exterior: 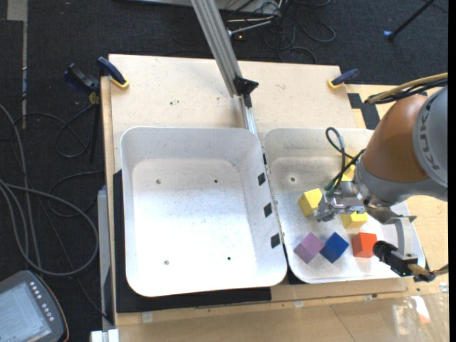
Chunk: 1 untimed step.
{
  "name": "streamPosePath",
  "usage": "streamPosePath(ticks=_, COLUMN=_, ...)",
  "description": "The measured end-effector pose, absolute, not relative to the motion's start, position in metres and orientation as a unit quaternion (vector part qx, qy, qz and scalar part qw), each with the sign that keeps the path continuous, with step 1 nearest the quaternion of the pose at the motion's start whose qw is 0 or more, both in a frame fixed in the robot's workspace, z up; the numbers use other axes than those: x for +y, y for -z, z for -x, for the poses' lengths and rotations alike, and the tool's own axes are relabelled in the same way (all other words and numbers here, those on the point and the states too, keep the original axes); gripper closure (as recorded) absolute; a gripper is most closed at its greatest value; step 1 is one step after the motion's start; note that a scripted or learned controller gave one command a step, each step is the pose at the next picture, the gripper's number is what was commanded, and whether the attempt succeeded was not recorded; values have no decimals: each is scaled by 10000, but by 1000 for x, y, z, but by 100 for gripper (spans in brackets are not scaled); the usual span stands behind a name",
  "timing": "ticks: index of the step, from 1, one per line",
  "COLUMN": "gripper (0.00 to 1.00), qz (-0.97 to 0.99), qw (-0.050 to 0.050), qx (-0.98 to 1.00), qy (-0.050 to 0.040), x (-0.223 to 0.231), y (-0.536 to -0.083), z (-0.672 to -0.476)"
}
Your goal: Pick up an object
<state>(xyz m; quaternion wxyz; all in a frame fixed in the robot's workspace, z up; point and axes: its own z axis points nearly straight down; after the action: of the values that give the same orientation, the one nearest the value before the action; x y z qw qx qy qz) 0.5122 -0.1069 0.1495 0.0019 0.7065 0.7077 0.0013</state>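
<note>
My tool hangs low in the right bin, its opening too blurred for me to tell and nothing visibly held, with the yellow cube just beside it at about ten o'clock, my nearest target.

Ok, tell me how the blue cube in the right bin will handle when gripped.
The blue cube looks stiff and flat-faced, so it probably sits still rather than rolls. It seems small, likely light. The purple cube looks almost touching, so fingers may nudge that one.
</note>
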Motion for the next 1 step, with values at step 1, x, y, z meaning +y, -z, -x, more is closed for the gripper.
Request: streamPosePath(ticks=1, gripper=100, qz=-7061, qw=28, qx=7081, qy=-17, x=-107, y=-203, z=-514)
